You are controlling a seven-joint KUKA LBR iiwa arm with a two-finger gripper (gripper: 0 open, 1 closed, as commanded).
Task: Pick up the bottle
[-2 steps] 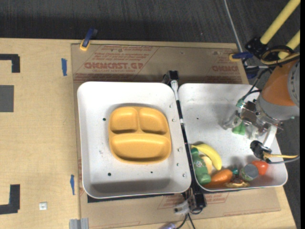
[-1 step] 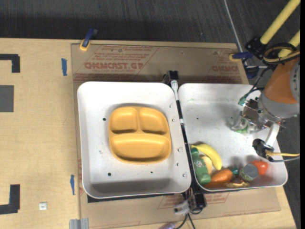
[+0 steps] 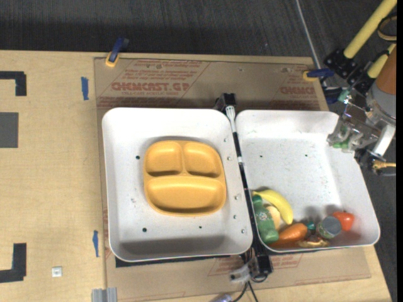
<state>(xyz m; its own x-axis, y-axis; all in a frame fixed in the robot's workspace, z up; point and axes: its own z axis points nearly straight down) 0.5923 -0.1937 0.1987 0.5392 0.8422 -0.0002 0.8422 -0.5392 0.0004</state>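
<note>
Two shallow white bins sat side by side on the counter (image 3: 50,168), over a sheet of printed cardboard (image 3: 189,80). The left bin (image 3: 119,187) held a yellow divided plate (image 3: 185,175), lying flat near its middle with three compartments facing up. The right bin (image 3: 296,150) had its contents crowded along the near edge: a green bottle (image 3: 265,219) lay on its side in the near-left corner, touching a banana (image 3: 279,204) just behind it and a carrot (image 3: 292,233) to its right. Further right lay a grey round object (image 3: 329,227) and a red tomato-like piece (image 3: 344,219). The gripper (image 3: 350,137) hung over the far-right rim of the right bin, well apart from the bottle; whether it was apart or together could not be told.
</note>
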